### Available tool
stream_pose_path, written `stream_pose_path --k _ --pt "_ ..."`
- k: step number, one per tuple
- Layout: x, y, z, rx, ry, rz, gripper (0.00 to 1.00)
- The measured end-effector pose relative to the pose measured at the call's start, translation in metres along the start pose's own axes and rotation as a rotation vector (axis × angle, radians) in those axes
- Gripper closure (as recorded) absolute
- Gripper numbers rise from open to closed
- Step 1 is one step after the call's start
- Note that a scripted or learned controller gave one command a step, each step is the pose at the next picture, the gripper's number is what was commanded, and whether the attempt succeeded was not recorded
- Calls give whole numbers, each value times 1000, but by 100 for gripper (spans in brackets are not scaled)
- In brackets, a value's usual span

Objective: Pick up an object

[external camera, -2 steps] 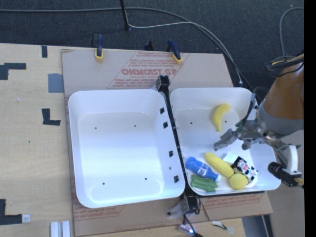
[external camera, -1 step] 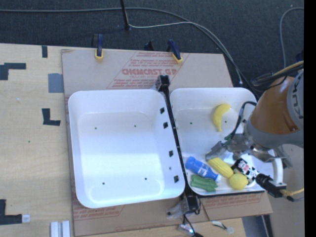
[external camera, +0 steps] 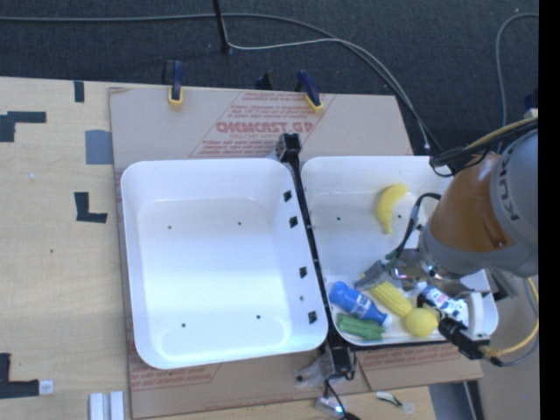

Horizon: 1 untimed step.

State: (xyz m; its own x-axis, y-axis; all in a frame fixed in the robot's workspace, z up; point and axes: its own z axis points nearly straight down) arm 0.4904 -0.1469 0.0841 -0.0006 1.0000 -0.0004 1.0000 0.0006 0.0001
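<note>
The right bin (external camera: 350, 178) holds a yellow banana (external camera: 390, 205) near its back and, at its front, a blue bottle-like toy (external camera: 354, 300), a green piece (external camera: 360, 326), a yellow corn cob (external camera: 392, 299) and a yellow lemon (external camera: 421, 322). My gripper (external camera: 385, 272) hangs low over the front right of this bin, just above the corn cob and right of the blue toy. The grey arm with its orange band (external camera: 464, 213) reaches in from the right and covers part of the bin's right side.
The left bin (external camera: 140, 234) lies beside the right one, with a black clipped divider (external camera: 299, 226) along their shared edge. Both rest on a cardboard sheet (external camera: 245, 121) held by blue-yellow clamps. Cables run across the dark floor behind.
</note>
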Motion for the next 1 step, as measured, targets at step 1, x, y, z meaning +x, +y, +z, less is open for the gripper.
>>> stream_pose_path --k 1 --pt "-1 1 -12 -2 -1 0 100"
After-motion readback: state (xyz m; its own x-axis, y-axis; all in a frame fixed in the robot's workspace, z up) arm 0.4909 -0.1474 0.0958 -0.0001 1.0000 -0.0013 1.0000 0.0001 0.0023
